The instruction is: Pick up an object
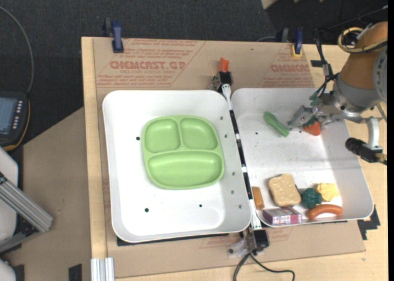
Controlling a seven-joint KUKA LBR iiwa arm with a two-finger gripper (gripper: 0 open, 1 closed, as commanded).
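Camera view: two white bins side by side on the bench. Left bin [123, 169] holds a green divided plate [182, 151], roughly centered. Right bin [363, 190] has the loose items. Green pickle-like piece [276, 123] at about 11 o'clock of that bin, lying diagonal. Small red-orange item [313, 129] at about 1 o'clock, just beside the gripper. Cluster at 5–6 o'clock: bread slice [284, 190], dark green piece [311, 198], yellow piece [328, 191], orange sausage-like piece [324, 212], pink-purple box [283, 216], small brown piece [258, 197] by the divider.

Arm enters from 3 o'clock, gripper [309, 116] low over the upper part of the right bin, between the pickle-like piece and the red-orange item. Whether the claw is apart or together, cannot tell; too small and cluttered. Nothing visibly clamped.

Step in hand, my read: approach or descent toward a grasp, likely target the red-orange item. No lift yet. Next move calls for centering over that item, closing on it, then raising clear of the bin floor. Risk: nudging the target sideways.
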